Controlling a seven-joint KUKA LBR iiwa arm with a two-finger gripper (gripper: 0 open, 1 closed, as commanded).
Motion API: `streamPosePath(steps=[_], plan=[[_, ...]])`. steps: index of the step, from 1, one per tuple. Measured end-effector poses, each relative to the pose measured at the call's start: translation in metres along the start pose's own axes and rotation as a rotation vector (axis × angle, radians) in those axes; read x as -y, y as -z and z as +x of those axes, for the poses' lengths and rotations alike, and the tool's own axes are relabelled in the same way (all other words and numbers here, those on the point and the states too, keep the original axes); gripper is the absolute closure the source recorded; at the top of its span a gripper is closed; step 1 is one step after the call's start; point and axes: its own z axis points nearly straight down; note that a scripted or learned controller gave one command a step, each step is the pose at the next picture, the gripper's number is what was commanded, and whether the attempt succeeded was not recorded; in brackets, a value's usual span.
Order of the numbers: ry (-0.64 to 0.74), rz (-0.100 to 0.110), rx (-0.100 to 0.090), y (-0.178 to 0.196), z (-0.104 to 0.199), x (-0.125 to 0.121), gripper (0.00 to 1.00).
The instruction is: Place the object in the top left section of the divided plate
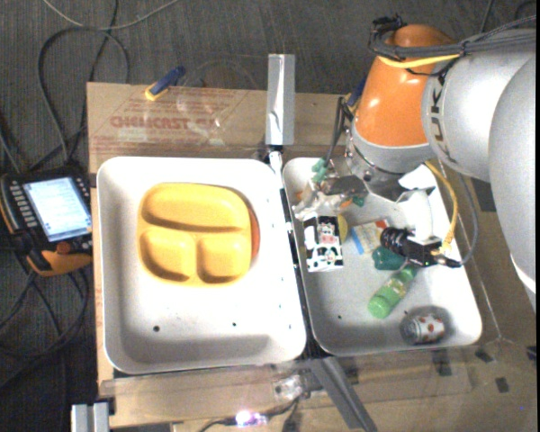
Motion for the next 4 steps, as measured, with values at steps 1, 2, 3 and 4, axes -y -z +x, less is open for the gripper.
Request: streamPosePath(steps=[1,2,3,4], plan=[[0.055,0.002,0.0,-0.043,0.066,0.0,1.0],[0.144,0.001,0.001,-0.043,0.107,-0.001,1.0],[0.143,0.001,0.0,-0.043,0.107,-0.001,0.0],[0.327,0.0,0.001,-0.086,0.114,-0.018,0.0]])
